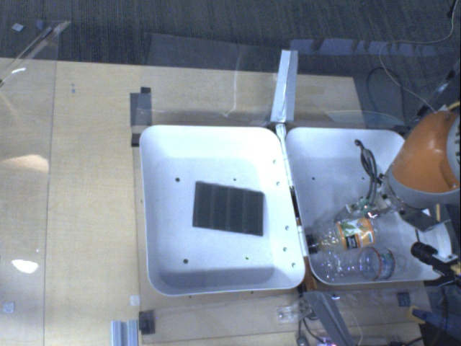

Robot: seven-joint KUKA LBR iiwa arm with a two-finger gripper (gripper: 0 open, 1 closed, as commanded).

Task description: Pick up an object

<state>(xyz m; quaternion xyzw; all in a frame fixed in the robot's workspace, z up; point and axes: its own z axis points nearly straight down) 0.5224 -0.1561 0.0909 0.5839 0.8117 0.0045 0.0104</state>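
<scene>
A clear bottle (351, 252) with an orange label lies on its side at the near edge of the right bin (324, 157). Just beyond it the tool (369, 206) hangs low, touching or nearly touching its far end; whether it is released or clenched cannot be told. Left, a dark mat (228, 208) lies in the left bin (166, 164).
</scene>
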